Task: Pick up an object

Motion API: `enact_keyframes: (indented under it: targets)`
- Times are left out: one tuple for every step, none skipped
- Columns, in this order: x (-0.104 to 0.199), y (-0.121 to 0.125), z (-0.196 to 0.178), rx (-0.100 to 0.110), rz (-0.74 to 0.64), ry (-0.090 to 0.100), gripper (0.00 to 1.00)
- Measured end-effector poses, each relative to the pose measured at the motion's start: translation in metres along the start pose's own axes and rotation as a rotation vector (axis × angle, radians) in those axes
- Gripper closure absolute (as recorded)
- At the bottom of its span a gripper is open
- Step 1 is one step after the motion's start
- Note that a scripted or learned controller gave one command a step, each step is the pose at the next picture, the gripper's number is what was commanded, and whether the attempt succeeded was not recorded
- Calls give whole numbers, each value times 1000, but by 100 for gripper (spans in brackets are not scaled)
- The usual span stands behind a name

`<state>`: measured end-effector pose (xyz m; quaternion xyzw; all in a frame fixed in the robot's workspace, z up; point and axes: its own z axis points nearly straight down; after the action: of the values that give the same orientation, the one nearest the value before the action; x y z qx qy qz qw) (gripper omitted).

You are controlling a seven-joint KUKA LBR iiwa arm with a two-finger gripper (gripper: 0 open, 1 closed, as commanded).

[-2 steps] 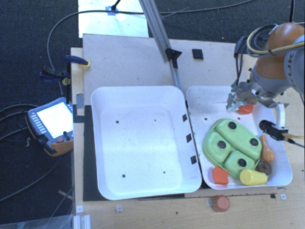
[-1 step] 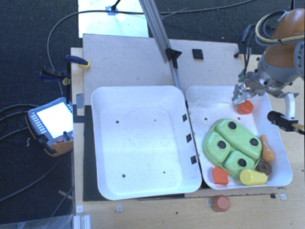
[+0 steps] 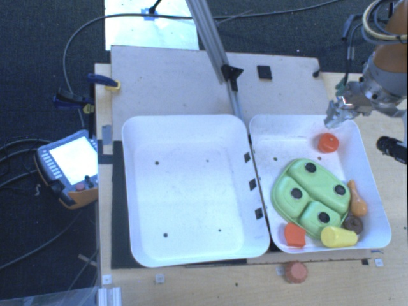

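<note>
**Gripper poised over the right bin's far edge**

The gripper (image 3: 336, 116) hangs above the far rim of the right bin (image 3: 376, 190), close to that bin's upper right corner. Whether it is spread or closed cannot be told at this size and angle; nothing is seen pinched in it. Behind it the grey arm (image 3: 386, 75) with its orange band reaches in from the right.

Just below and slightly left of the gripper, apart from it, lies a round orange-red piece (image 3: 328, 143) on the bin floor. Nearer the camera sits a green compartment tray (image 3: 310, 194) with several dark spots on it, tilted across the bin. Around its near edge are an orange block (image 3: 294, 234), a yellow piece (image 3: 338, 236), a small dark brown round thing (image 3: 353, 224) and an orange, pear-shaped item (image 3: 357, 199) beside the right wall.

The left bin (image 3: 137, 171) adjoins the right one along a shared edge marked with black tabs. A brownish disc (image 3: 295, 272) lies on the bench in front of the right bin, and a handheld control pendant (image 3: 69, 167) rests off to the left.
</note>
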<state>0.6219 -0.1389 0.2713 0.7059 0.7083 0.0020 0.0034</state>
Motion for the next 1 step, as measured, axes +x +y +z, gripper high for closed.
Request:
enact_keyframes:
  targets:
    - [54, -18, -3, 6, -7, 4, 100]
